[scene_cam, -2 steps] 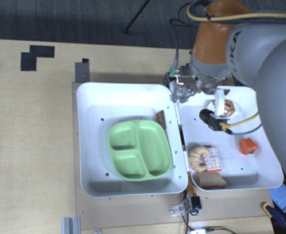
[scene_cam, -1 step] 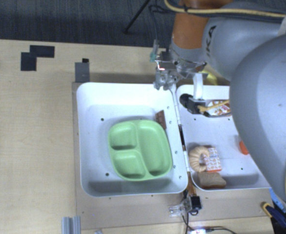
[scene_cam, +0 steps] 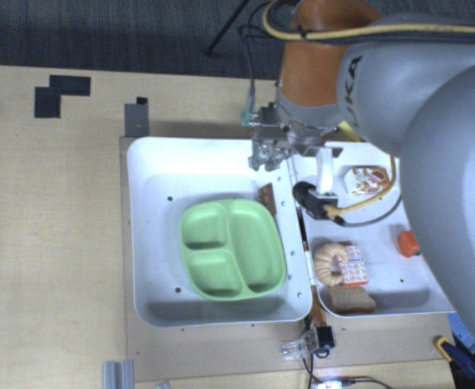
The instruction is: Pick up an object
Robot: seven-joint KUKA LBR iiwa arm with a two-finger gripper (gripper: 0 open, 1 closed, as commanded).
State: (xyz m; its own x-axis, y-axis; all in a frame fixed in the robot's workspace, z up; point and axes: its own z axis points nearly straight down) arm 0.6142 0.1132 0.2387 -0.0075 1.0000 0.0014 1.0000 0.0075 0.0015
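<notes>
My gripper (scene_cam: 291, 157) hangs below the orange wrist band, over the wall between the two bins at their far end. A small brown object (scene_cam: 266, 194) lies just below it against the right wall of the left bin (scene_cam: 144, 217). A green divided tray (scene_cam: 231, 248) rests in the middle of that bin. In the right bin (scene_cam: 400, 297) lie a white packet with red and orange print (scene_cam: 365, 180), a small orange piece (scene_cam: 408, 243), a tan round item in a printed wrapper (scene_cam: 340, 264) and a brown lump (scene_cam: 352, 301).
The grey arm covers the upper right of the view and part of the right bin. A black part with a yellow cable (scene_cam: 318, 201) hangs by the divider. Black markers (scene_cam: 57, 94) lie on the wooden bench at the far left.
</notes>
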